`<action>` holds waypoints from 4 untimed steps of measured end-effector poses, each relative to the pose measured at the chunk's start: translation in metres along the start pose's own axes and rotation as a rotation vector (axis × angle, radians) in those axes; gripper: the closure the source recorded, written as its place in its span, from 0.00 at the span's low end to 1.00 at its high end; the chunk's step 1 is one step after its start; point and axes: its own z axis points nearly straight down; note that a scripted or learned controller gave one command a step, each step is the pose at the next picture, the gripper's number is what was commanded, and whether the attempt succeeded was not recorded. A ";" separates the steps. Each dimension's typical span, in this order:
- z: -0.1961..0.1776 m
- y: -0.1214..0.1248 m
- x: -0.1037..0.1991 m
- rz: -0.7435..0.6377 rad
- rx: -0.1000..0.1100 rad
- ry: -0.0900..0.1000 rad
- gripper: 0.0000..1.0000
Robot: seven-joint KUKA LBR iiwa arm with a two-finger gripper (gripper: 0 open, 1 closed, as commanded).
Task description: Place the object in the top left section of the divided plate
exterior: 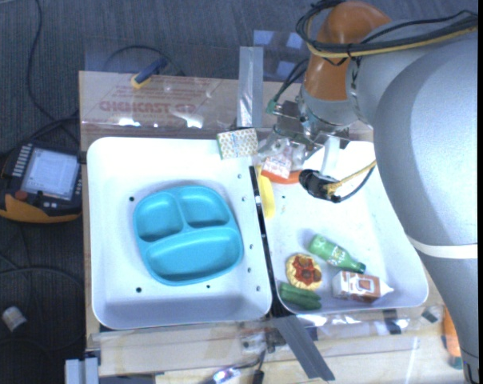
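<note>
A blue divided plate (187, 232) lies in the left bin (113, 286), with two small sections at its far side and one large section at its near side. All three sections are bare. My gripper (283, 152) hangs over the far left corner of the right bin (401, 238), straight above a small orange and white object (277, 170). Whether it touches that object I cannot tell. A yellow banana-shaped piece (266, 195) lies along the divider just below the gripper.
The near part of the right bin holds a green bottle (335, 253), a small pizza (305, 270), a green cucumber (299, 296) and a small carton (357, 286). A patterned tag (238, 143) sits at the left bin's far rim. The arm covers the right side.
</note>
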 end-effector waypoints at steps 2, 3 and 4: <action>-0.091 -0.077 -0.049 0.174 0.002 0.004 1.00; -0.086 -0.168 -0.043 -0.071 0.003 0.005 1.00; -0.069 -0.190 0.036 -0.110 0.004 0.004 1.00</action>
